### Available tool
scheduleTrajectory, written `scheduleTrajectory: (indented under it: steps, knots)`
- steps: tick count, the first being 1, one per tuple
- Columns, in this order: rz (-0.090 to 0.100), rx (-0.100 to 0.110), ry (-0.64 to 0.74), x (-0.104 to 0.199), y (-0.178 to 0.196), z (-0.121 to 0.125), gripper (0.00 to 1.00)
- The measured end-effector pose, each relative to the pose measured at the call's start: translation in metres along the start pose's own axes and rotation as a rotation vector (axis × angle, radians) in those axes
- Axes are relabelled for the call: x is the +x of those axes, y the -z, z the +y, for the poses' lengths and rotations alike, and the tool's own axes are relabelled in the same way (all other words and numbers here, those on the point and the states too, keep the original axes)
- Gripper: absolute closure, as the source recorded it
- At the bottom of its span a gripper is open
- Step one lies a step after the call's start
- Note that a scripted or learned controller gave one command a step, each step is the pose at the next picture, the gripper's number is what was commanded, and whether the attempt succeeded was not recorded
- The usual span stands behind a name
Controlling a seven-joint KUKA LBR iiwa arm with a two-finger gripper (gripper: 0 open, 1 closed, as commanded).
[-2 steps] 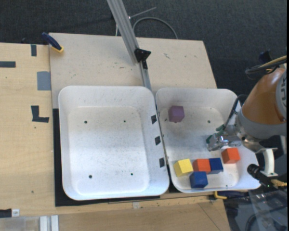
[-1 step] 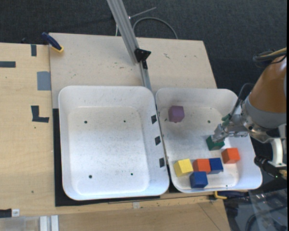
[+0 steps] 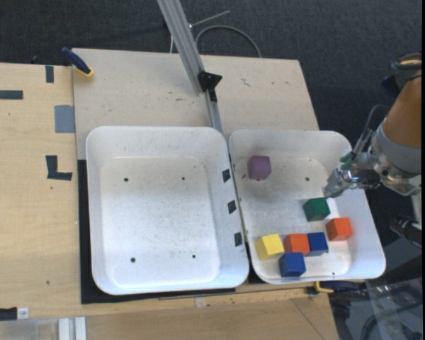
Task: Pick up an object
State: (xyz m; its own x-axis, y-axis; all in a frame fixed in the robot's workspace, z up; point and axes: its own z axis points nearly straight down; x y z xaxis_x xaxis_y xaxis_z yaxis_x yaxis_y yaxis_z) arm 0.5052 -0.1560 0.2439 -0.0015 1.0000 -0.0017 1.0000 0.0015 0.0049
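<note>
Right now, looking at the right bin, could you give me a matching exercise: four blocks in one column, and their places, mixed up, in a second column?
Blocks:
1. purple block
2. green block
3. yellow block
4. lone orange block

Places:
A. leftmost in the row near the front rim
B. alone in the back left part of the bin
C. just below the claw
D. right of the row, near the right rim

Pairs: 1-B, 2-C, 3-A, 4-D
</note>
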Motion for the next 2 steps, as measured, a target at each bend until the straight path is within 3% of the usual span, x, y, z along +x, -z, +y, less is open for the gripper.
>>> scheduleTrajectory:
  steps: [2]
  knots:
    - [0.003,0.008,0.004,0.109,-0.009,0.009,1.00]
